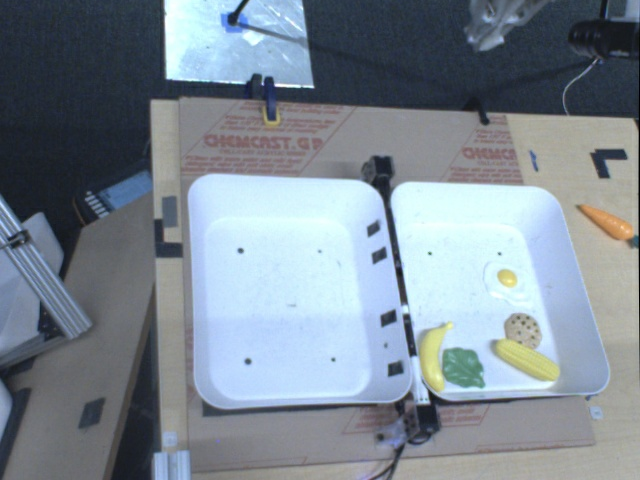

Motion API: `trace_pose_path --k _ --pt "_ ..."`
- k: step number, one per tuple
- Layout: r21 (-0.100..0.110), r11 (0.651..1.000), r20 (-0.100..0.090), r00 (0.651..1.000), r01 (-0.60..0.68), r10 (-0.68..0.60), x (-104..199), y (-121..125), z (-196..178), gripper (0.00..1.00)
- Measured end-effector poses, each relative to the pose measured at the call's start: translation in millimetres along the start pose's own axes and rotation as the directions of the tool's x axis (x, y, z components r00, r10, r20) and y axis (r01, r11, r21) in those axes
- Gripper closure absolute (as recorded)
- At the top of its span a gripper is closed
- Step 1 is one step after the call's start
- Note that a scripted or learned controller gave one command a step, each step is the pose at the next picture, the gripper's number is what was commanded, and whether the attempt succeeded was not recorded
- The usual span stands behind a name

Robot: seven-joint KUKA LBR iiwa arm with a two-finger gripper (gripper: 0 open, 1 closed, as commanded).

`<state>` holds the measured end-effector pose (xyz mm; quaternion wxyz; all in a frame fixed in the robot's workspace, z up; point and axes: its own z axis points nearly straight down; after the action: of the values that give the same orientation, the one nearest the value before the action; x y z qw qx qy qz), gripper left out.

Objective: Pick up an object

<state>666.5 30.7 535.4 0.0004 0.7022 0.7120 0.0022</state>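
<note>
The right bin [545,218] holds several small food toys near its front. A fried egg [506,279] lies toward the right wall. Below it sit a round cookie [521,329] and a yellow corn cob [527,360]. A yellow banana [433,356] lies at the front left of that bin, touching a green leafy piece [463,368]. My gripper [492,23] hangs high above the bench's far edge, well behind the right bin, blurred against the dark floor, with nothing visible in it.
The left bin [205,268] stands beside the right one, joined by a black clipped divider [390,268]. An orange carrot [608,222] lies on the bench right of the bins. A shiny metal sheet [238,28] lies on the floor at the back left.
</note>
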Motion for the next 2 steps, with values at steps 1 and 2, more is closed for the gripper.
trace_pose_path --k 1,2 --pt "0.002 1.000 -0.003 1.000 0.004 -0.004 132.6 2.0 1.1 1.00" --pt "-0.001 1.000 0.001 1.000 -0.008 0.008 123.3 3.3 -11.1 1.00"
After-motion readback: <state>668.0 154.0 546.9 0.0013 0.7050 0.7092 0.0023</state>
